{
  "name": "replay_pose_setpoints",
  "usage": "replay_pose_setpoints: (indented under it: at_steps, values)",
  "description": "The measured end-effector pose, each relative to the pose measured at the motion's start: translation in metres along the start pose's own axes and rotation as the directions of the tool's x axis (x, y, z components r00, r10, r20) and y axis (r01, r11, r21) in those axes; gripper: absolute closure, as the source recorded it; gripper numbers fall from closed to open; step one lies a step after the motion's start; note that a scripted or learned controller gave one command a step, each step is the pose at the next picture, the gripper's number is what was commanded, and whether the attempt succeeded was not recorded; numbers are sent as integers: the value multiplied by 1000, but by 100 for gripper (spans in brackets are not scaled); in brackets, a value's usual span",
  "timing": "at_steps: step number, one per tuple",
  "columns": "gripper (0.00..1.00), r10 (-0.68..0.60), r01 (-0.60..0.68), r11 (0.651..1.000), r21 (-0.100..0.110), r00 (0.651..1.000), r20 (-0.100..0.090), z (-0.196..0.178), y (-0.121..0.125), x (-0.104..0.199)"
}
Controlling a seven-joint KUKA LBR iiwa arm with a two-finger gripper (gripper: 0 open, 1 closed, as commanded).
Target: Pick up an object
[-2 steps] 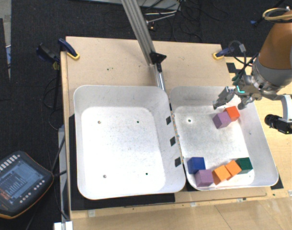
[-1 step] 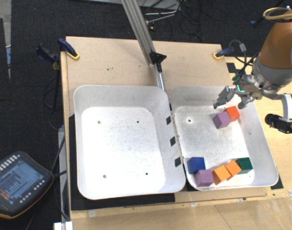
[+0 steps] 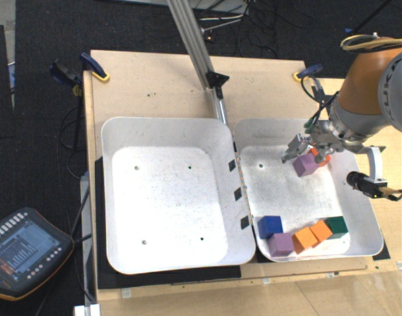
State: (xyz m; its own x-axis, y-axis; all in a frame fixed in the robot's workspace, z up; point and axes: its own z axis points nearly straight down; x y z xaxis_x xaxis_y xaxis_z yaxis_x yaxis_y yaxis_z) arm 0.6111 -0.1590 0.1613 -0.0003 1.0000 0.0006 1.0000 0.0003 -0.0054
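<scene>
Nearest the camera, along the front wall of the right bin (image 3: pixel 359 245), a row of small blocks: blue cube (image 3: pixel 270 226), purple cube (image 3: pixel 281 243), orange cube (image 3: pixel 306 237) with a second orange cube (image 3: pixel 321 231) touching it, then a green cube (image 3: pixel 336 226). All sit close together, some face to face, little room for fingers between them. Further back, mid-bin, the gripper (image 3: pixel 308 155) hangs with a light purple block (image 3: pixel 306 164) between its fingers, clamped on opposite faces; a red-orange bit (image 3: pixel 323 155) shows just beside it, cannot tell whether part of the tool or another block. Whether the block is clear of the bin floor, cannot tell from this slant. Judgement on handling: looks like foam or light wood, stiff enough, matte faces, not slippery, not fragile; light load for this arm. Best hold is square across two parallel flat faces near the middle, since a corner grip would likely let it twist out. Block appears tilted in the fingers, so the hold may be off-square. Left bin (image 3: pixel 122 176) lies beyond reach of concern. Farthest back, the grey pole (image 3: pixel 191 35) crosses the bench (image 3: pixel 155 84).
</scene>
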Motion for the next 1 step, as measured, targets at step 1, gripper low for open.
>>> replay_pose_setpoints:
  at_steps: [1]
  values:
    - [0, -1, 1, 1000, -12, 1000, 8, 40, 9, -2]
